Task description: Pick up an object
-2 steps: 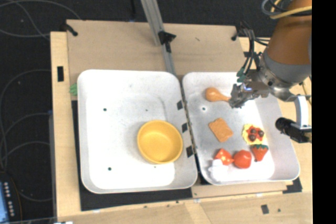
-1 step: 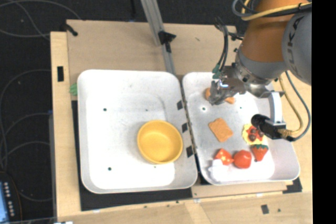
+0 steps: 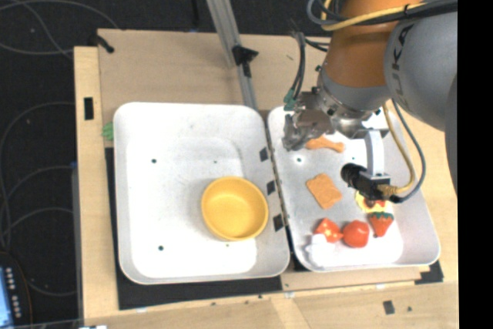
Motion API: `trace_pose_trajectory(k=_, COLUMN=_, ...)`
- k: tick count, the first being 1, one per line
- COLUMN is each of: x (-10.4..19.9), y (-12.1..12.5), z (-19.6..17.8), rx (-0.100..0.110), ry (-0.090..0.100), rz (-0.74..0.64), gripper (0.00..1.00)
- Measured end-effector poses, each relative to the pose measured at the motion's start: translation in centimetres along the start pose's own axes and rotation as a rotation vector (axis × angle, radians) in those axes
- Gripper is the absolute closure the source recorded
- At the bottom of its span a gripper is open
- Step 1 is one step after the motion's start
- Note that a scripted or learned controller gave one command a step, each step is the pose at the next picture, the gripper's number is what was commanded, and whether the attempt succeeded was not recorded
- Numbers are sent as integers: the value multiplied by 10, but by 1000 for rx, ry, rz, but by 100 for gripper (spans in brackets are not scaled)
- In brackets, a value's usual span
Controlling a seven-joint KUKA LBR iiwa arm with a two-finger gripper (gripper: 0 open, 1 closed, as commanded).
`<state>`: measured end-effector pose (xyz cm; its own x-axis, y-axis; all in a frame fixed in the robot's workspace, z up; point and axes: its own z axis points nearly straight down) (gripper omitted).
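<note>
Dark floor with loose cables surrounds a tan wooden bench carrying two shallow white bins side by side, seen from above at a slant. Left bin: holds a yellow bowl, upright, near its lower right corner and close to the wall shared with the neighbouring bin. Right bin: holds an orange cracker-like square near the middle; a small orange carrot-shaped piece higher up; and, along the lower edge, a red-and-orange item, a red tomato just beside it, and a strawberry to the right, with a yellow piece just above the strawberry. A white object lies below the red-and-orange item, too indistinct to name. The grey arm with its orange band enters from the right and hangs over the upper part of the right bin; its gripper sits at the bin's upper left corner, just left of the carrot-shaped piece, and whether the claw is spread or pressed together cannot be told from this angle. A grey metal post rises from the bench behind the bins
</note>
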<state>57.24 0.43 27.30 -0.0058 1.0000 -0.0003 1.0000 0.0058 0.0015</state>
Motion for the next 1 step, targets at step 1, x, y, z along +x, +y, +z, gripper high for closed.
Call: trace_pose_trajectory(k=1, x=55, y=8, z=7, rx=0, ry=-1, rz=3, gripper=100)
